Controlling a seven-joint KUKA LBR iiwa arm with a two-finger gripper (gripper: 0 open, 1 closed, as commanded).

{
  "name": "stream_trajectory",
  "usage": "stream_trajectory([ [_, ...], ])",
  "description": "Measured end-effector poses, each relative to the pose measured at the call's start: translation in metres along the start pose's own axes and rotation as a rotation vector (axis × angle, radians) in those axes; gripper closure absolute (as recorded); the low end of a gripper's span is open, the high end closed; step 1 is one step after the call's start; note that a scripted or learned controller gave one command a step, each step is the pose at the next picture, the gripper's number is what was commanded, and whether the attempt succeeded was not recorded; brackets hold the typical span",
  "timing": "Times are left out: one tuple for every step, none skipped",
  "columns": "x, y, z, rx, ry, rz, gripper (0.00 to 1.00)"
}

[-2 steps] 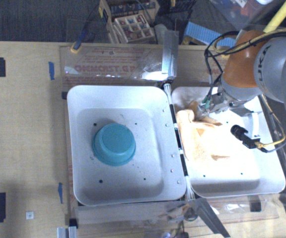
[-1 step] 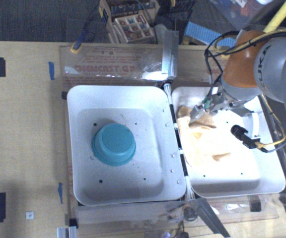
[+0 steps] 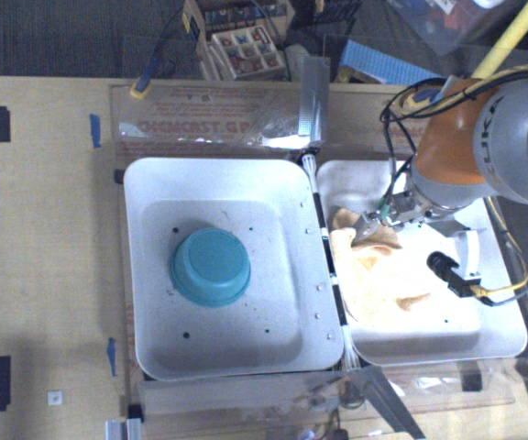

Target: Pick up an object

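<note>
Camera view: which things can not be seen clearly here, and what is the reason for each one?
1. Gripper: dark and small under the arm's wrist in the camera view, so its grip cannot be judged.
2. Tan objects in the right bin: washed out by glare, so their shapes and number are unclear.
3. Right bin's far-right corner: covered by the arm.
4. Teal bowl in the left bin: seen from above, so its underside is hidden.

1 fixed overhead camera, slanted, both bins (image 3: 312, 211)

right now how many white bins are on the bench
2. The left bin holds a teal bowl; the right bin sits beside it, under the arm.
</note>
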State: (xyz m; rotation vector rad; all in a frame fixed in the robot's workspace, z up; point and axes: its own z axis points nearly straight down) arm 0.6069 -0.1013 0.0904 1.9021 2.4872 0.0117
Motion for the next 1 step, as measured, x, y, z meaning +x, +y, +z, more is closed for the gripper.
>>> stream_trajectory([
  [-0.0002, -0.0105, -0.0474, 0.014, 0.005, -0.113, 0.0],
])
